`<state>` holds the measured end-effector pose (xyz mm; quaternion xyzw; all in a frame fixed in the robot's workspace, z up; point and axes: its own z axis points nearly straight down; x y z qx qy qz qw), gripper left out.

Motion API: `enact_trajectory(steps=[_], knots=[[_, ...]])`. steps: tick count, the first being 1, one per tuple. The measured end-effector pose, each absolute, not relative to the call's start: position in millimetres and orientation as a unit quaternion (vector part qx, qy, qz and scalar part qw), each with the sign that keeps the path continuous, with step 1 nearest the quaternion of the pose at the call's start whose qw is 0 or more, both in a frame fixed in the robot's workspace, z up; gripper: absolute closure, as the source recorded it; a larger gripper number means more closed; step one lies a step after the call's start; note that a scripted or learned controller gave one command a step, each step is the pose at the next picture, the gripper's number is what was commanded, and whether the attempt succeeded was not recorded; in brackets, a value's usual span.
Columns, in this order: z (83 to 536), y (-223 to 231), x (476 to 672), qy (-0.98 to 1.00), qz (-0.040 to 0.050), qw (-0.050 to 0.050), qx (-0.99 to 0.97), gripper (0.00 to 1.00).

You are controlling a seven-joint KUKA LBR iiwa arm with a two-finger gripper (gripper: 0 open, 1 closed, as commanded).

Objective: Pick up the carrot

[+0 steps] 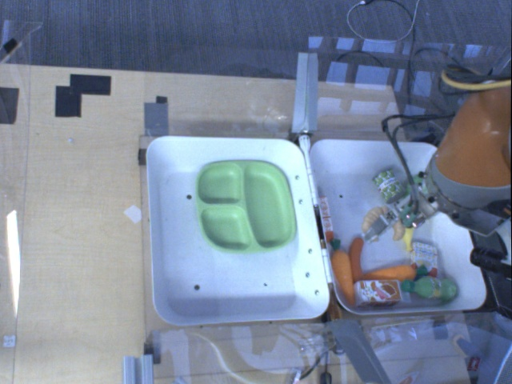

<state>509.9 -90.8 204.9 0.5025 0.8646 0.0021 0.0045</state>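
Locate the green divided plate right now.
The green divided plate lies in the middle of the left bin, across the divider from the carrots in the right bin.

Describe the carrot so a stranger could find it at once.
Look in the right bin, the one the arm reaches over. Along its left wall near the front corner lies the carrot, plain orange and tapered. A red sausage lies beside it, and a printed carton sits at its front end.

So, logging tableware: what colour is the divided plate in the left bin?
Light green, in the camera view: divided plate.
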Motion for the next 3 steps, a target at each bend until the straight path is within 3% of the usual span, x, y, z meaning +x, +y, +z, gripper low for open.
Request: enact_trajectory(steps=[1, 2, 3], knots=[[215, -90, 511.9, 0.866, 0.003, 0.006, 0.501, 1.0], [307, -63, 491.3, 0.87, 0.0012, 0.003, 0.493, 1.0], [318, -63, 493.5, 0.872, 0.0018, 0.005, 0.49, 1.0]])
